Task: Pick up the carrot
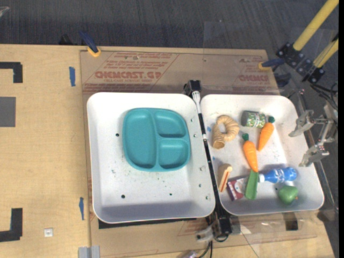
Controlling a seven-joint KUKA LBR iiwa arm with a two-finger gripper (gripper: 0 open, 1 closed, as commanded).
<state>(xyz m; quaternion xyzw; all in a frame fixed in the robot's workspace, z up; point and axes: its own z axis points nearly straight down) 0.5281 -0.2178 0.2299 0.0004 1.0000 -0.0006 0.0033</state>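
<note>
Green pepper (287, 194) and bottle (277, 175) lie below two carrots (250, 155).

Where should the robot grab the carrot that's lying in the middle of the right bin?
Probably across the thick orange middle of the carrot, coming straight down from above. It lies flat and slanted, narrow end toward the green stick, so the fingers should close across its width. The second carrot sits close at its upper right, so the lower half likely has more room.

Teal divided plate (157, 138), white bins (102, 160), two orange carrots (250, 155), blue bottle (277, 175), green pepper (287, 194)
</note>
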